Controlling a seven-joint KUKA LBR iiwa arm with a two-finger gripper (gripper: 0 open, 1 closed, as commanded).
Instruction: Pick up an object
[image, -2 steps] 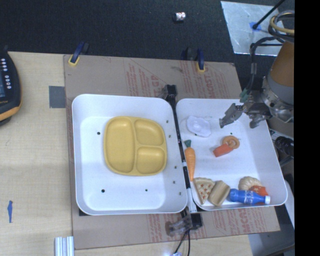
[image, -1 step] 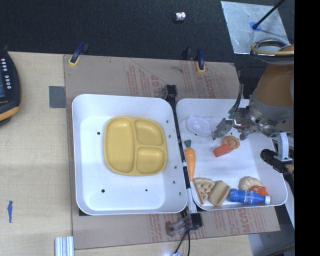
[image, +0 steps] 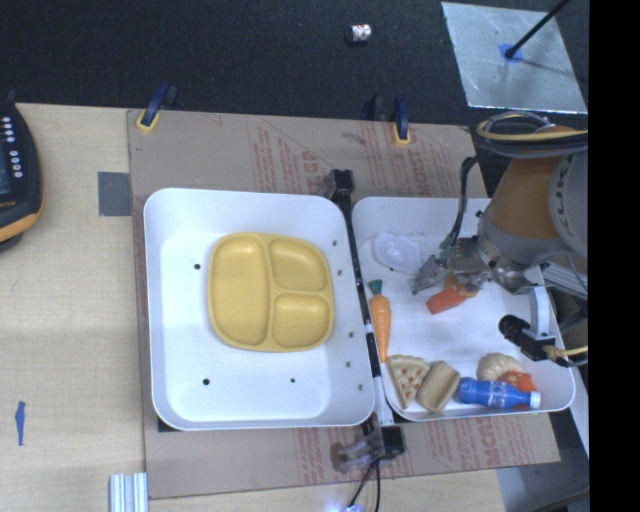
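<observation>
Red-orange object (image: 452, 298) sits just under the fingers (image: 447, 273), grip unclear; carrot (image: 380, 314) lies near.

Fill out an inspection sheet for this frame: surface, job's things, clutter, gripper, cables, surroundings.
Surface: cardboard sheet clamped to the bench, bearing two white bins.
Job's things: right bin holds carrot, orange-red piece, waffle piece, bread piece, blue bottle, clear piece.
Clutter: yellow divided plate in left bin.
Gripper: gripper low over the orange-red piece; finger state cannot be told.
Cables: black cable beside the arm.
Surroundings: handheld controller at left edge.
</observation>
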